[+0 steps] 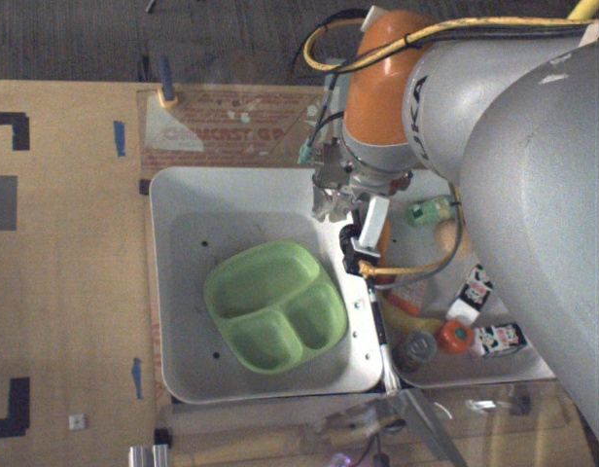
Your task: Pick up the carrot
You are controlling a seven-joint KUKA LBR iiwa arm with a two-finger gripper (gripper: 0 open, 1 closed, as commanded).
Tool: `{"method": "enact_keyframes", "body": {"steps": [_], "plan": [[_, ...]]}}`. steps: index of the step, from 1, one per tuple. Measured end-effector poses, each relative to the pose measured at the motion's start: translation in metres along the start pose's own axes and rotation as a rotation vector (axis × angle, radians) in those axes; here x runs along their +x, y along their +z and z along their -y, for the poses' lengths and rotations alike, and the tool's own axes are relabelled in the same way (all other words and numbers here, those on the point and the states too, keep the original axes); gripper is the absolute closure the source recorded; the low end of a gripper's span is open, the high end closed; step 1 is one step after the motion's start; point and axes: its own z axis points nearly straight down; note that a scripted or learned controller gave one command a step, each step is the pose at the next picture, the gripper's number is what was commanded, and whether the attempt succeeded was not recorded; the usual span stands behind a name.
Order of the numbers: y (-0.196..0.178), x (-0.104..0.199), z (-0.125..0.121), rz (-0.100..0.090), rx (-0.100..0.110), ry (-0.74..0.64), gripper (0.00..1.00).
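Observation:
The carrot [405,304] looks like a short orange piece lying in the right bin [533,366], close to that bin's left wall and partly behind the yellow cable. My gripper [330,200] hangs over the far right corner of the left bin [173,261], up and to the left of the carrot, apart from it. The arm's grey body covers much of the right bin.
A green divided plate [275,305] lies in the left bin. In the right bin are a green bottle [428,210], a pale round thing [445,237], two small milk cartons [471,295], a red tomato-like piece [455,336] and a grey can [416,348].

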Motion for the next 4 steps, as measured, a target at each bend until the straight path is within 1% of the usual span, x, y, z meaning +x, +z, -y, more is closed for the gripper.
{"method": "enact_keyframes", "body": {"steps": [1,2,3,4], "plan": [[-0.032,0.104,0.023,-0.001,0.001,-0.035,1.00],[-0.016,0.111,-0.015,0.001,0.002,0.356,1.00],[-0.057,0.117,0.043,0.003,0.006,0.642,1.00],[-0.048,0.116,0.077,0.001,0.003,1.168,1.00]]}}
